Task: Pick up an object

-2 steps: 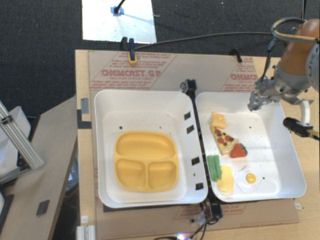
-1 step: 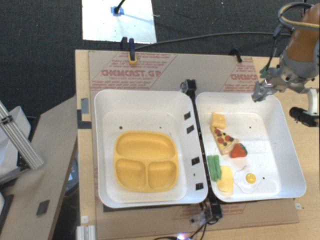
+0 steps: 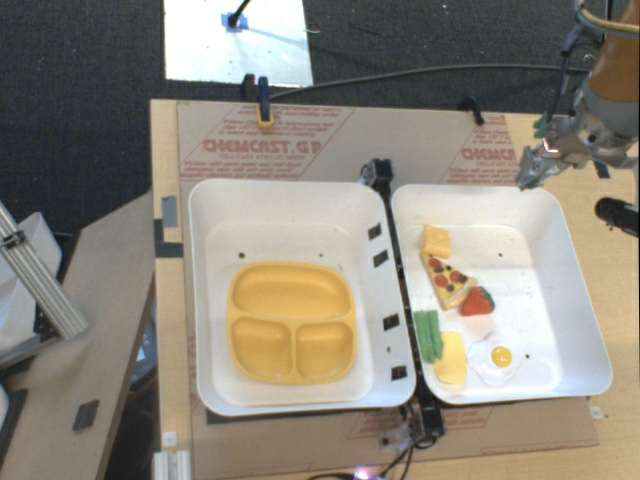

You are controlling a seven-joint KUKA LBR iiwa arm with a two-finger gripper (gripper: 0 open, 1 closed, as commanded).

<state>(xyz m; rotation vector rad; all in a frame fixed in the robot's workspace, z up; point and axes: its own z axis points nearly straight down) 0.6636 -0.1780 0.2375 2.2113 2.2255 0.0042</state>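
Note:
Toy food lies in the right bin (image 3: 560,268): a yellow cheese block (image 3: 436,240), a pizza slice (image 3: 447,279), a strawberry (image 3: 478,301), a green bean piece (image 3: 429,334), a pale yellow piece (image 3: 452,358) and a fried egg (image 3: 500,359). My gripper (image 3: 530,170) hangs above the bin's far right corner, well away from the food, at the end of the arm with the orange band (image 3: 610,68). Nothing shows between its fingers.
The left bin (image 3: 215,228) holds a yellow divided plate (image 3: 292,320). A black cable (image 3: 420,73) runs across the cardboard behind the bins. A blue clamp (image 3: 263,98) stands at the bench's back edge. A metal rail (image 3: 35,273) lies at the far left.

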